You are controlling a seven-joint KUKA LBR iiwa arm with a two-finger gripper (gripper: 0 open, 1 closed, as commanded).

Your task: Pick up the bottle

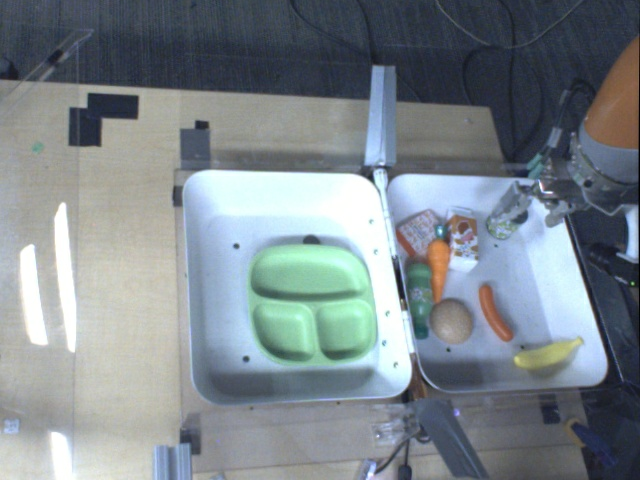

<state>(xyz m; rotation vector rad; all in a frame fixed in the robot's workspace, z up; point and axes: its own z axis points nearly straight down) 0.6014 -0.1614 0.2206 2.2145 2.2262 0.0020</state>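
- The arm's two-finger metal gripper [512, 206] hangs over the far right part of the right-hand shallow white bin [590, 358]; whether it is spread or closed I cannot tell, as the tip is small and blurred
- Just at the gripper's tip sits a small pale green-white blur that cannot be identified, and nothing can be seen clasped there
- The small green plastic bottle [419, 296] lies on its side against the left wall of the right-hand bin, well apart from the gripper and nearer the camera — untouched
- Touching the bottle on its right, the orange plastic carrot [438, 265] stands lengthwise, its tip pointing toward the near side
- Just right of the bottle's near end rests a round tan ball-shaped fruit [452, 321]
- Beyond the bottle, toward the far wall, lie a red-and-white snack packet [418, 231] and a small white carton with a red picture [462, 241], side by side, the carton closer to the gripper
- Right of the round fruit lies a red-orange toy sausage [495, 312], tilted; further right and nearer, a yellow toy banana [548, 354] lies by the bin's near right corner
- Left of the bottle, across the divider, the left-hand white bin [215, 218] holds a light green three-compartment plastic tray [312, 303] — apart from all else
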